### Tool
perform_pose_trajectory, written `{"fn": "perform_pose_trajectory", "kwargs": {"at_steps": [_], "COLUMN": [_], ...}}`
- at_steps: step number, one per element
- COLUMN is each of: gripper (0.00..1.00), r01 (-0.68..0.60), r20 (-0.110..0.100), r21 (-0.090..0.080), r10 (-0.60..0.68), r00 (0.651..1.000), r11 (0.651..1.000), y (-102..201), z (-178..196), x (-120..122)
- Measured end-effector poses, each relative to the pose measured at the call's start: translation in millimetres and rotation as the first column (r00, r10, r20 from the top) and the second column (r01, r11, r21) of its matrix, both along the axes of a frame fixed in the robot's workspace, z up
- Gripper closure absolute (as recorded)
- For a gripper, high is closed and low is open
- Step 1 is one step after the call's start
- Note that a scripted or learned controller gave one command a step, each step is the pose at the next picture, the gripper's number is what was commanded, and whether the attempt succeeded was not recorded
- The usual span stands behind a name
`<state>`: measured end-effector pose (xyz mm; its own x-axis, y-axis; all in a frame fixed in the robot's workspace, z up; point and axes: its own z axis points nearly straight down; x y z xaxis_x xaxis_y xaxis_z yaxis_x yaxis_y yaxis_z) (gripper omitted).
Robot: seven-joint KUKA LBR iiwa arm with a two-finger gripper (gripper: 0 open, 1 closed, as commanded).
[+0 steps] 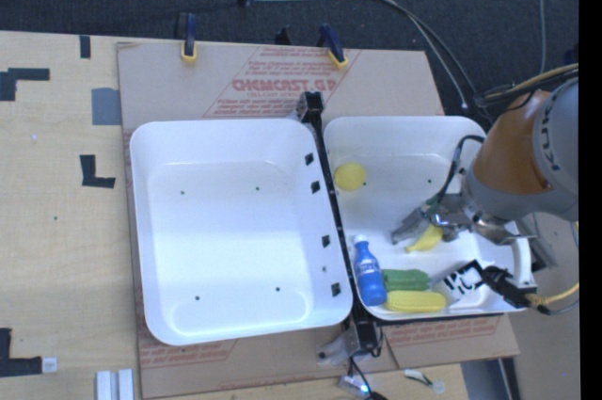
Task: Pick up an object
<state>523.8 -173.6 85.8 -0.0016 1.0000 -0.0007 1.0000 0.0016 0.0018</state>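
My gripper (417, 227) is down inside the right bin (404, 136), near its middle, with the grey arm and its orange band coming in from the right. A small yellow banana-shaped object (426, 241) lies right under and beside the gripper tip, partly hidden by it; whether it is held cannot be told. A yellow ball (350, 177) rests farther left near the divider. Along the front wall lie a blue bottle (367, 272), a green object (406, 278), a yellow corn-like piece (416, 301) and a black-and-white object (463, 280).
The left bin (150, 200) sits beside the right one, split from it by a black-clipped divider (323, 200). Both bins stand on a cardboard sheet (273, 78) clamped at the back. Cables run across the dark floor behind.
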Motion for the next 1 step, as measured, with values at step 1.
{"fn": "perform_pose_trajectory", "kwargs": {"at_steps": [1], "gripper": [1.00], "r01": [0.002], "r20": [0.001], "r21": [-0.001], "r10": [-0.002], "r00": [1.000], "r11": [1.000], "y": [-1.4], "z": [10.2], "x": [0.0]}}
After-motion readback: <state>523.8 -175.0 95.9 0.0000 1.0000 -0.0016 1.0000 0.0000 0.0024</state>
